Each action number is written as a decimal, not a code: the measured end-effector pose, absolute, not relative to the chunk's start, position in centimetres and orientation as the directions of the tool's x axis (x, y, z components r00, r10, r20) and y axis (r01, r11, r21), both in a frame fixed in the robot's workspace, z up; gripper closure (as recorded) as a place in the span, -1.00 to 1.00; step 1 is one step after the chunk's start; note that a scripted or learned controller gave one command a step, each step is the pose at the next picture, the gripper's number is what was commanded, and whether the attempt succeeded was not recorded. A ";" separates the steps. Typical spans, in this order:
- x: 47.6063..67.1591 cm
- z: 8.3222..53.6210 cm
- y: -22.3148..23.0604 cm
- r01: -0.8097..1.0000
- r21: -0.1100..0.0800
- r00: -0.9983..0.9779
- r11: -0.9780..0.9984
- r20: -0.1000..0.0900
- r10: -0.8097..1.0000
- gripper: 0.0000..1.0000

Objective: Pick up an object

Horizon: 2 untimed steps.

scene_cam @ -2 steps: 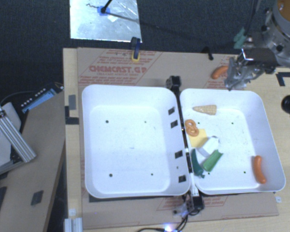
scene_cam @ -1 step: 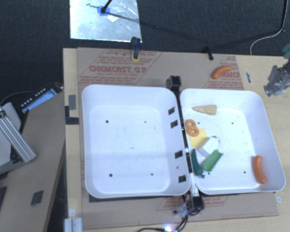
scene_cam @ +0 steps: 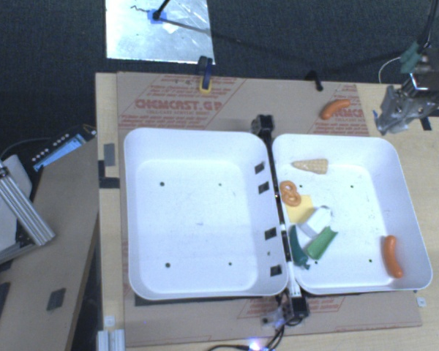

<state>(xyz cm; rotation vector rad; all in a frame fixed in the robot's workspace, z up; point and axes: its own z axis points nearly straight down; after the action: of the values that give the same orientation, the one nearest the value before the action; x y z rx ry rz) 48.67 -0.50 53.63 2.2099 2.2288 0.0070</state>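
Observation:
The right bin (scene_cam: 406,189) holds several small items. A tan wedge (scene_cam: 310,166) lies near its back wall. An orange pretzel ring (scene_cam: 289,193) and a yellow piece (scene_cam: 300,212) sit by the left wall, with a white piece (scene_cam: 320,216) beside them. A green pepper-like item (scene_cam: 321,243) and a darker green one (scene_cam: 298,248) lie toward the front. An orange sausage (scene_cam: 392,256) rests at the front right. My gripper (scene_cam: 392,118) hangs beyond the bin's back right corner, above the bench and apart from all the items.
The left bin (scene_cam: 135,218) sits beside the right one, joined by black clips. A second orange sausage (scene_cam: 335,108) lies on the cardboard behind the right bin. A yellow clamp (scene_cam: 205,77) and a shiny sheet (scene_cam: 159,20) are at the back; a metal rail (scene_cam: 14,203) stands far left.

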 end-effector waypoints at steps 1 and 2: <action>48.6 53.5 4.5 1.000 0.003 -0.009 0.009 0.002 1.000 1.00; 48.6 53.5 -4.9 1.000 0.004 0.007 -0.007 -0.002 1.000 1.00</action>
<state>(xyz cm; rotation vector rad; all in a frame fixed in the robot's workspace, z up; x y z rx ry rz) 48.60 -4.89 53.54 2.2264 2.2102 0.0016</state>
